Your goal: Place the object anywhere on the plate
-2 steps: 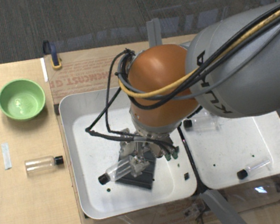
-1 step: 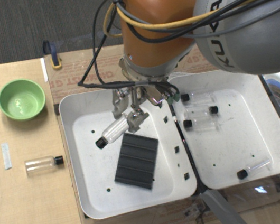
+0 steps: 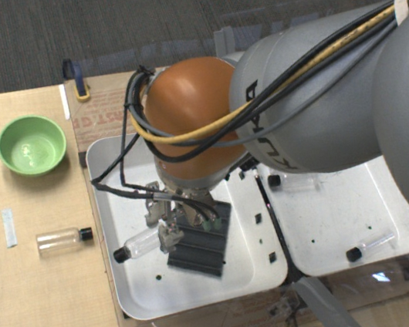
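The clear plastic bottle with a black cap [image 3: 135,248] lay on its side in the left white bin [image 3: 125,290], just beside the gripper [image 3: 171,233]; whether it was clenched I cannot tell. The bottle looked light, stiff and slippery, best grasped mid-body. Bin walls hemmed it in.

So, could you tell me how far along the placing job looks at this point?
Nothing looks placed yet. The hand is low in the left bin, right beside a clear bottle with a black cap; whether it has the bottle is unclear. I can't pick out a plate here, so the grasp, carry and placing all remain.
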Controlling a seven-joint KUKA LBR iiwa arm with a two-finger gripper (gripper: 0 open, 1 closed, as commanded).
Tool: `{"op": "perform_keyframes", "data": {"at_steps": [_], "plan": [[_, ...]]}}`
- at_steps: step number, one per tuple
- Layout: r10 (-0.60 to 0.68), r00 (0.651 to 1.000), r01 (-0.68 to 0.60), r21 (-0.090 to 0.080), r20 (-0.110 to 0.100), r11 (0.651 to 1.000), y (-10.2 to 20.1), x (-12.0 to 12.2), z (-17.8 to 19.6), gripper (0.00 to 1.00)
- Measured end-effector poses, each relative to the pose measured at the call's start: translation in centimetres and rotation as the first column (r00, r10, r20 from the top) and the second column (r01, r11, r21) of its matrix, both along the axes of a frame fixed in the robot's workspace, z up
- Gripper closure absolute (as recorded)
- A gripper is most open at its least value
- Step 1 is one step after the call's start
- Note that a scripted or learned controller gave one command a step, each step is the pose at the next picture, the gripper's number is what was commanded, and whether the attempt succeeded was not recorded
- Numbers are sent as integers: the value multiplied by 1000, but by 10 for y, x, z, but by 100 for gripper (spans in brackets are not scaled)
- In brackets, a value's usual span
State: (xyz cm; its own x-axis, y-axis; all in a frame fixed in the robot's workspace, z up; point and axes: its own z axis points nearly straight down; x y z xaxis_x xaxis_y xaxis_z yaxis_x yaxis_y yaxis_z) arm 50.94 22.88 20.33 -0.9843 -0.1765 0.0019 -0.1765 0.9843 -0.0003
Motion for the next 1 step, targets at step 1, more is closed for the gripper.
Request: {"op": "perform_keyframes", "data": {"at_steps": [1], "plan": [[144, 990, -144, -1, 0, 990, -2, -26, -100, 100]]}}
